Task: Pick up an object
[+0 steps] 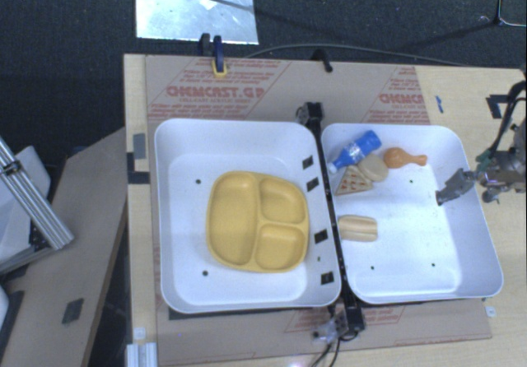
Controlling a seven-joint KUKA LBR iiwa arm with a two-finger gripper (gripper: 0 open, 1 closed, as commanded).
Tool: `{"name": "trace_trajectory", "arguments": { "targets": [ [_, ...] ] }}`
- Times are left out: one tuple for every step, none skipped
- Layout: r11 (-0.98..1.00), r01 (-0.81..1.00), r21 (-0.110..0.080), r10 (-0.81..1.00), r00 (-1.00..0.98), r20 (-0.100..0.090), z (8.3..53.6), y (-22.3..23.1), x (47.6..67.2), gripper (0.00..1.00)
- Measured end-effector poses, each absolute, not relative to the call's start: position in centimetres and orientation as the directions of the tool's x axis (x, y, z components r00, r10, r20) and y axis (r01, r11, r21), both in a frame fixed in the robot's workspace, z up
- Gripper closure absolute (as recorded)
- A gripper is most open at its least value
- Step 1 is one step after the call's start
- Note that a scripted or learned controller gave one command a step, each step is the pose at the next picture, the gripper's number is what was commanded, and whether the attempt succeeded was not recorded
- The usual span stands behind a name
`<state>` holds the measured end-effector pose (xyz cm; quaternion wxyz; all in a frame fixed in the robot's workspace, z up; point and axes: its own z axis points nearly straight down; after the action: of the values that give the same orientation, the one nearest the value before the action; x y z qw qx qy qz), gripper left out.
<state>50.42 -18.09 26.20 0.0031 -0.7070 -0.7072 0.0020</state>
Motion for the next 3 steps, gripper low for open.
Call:
{"name": "trace_trajectory", "arguments": {
  "targets": [
    [0.003,1.0,0.002,1.0,-0.003,-0.001,26.6,-18.1,50.6,0.0],
    [0.002,1.0,-0.002,1.0,-0.002,0.001,21.1,-18.2,51.6,0.0],
    [0.001,1.0,-0.003,1.0,-0.001,0.002,15.0,-17.6,51.9,0.0]
  ]
}}
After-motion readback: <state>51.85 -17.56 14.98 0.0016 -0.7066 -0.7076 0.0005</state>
